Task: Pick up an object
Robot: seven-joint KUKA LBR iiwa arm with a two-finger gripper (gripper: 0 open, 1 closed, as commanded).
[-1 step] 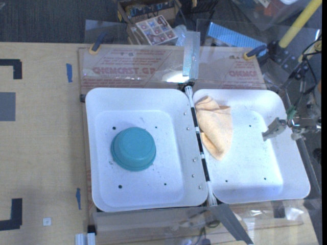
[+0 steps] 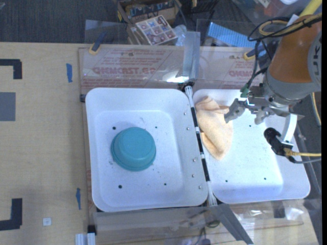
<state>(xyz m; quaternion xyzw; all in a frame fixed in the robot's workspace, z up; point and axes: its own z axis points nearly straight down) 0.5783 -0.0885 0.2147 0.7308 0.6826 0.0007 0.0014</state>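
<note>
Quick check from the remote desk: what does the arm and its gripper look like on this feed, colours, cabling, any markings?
The arm is grey with a broad orange band above the wrist. Yellow and black cables loop around it near the top. The gripper is grey metal with two slim fingers. Beside it hangs a black part trailing a yellow cable. Partial dark lettering sits at the arm's right edge, too cropped to read.

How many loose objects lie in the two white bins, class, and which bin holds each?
2. A teal bowl sits upside down in the left bin. A yellow cloth lies crumpled at the right bin's left edge, beside the end effector. The arm may hide something beneath it.
</note>
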